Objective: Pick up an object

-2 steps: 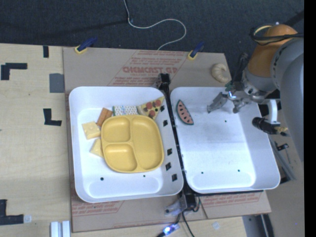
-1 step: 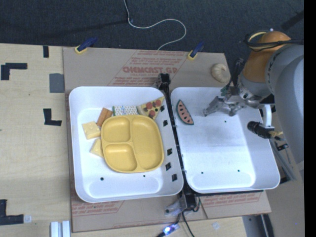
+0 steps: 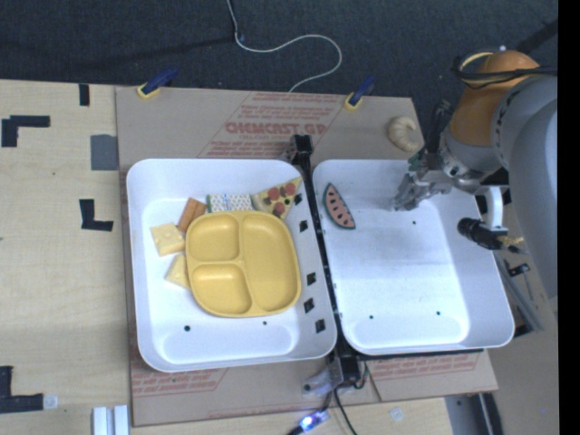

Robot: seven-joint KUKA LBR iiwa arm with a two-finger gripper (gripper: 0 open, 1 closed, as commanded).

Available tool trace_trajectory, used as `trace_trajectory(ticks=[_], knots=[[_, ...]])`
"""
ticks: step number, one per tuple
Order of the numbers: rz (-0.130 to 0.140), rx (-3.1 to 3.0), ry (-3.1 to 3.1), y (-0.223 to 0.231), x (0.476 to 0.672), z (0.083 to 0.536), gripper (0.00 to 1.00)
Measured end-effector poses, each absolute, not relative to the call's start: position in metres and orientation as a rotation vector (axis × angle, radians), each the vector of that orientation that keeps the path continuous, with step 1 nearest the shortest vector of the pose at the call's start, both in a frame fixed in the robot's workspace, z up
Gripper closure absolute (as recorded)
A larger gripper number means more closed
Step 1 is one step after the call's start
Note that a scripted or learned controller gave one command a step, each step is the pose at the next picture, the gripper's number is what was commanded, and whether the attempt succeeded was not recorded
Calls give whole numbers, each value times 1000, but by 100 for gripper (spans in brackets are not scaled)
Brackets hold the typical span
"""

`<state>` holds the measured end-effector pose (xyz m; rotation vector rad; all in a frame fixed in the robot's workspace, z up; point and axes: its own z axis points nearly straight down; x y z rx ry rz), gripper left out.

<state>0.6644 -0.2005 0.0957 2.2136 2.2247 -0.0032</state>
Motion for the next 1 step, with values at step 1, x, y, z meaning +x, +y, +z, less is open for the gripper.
trace_trajectory(ticks=[1], knots=[[4,2217,2222,-191,662,146,100]])
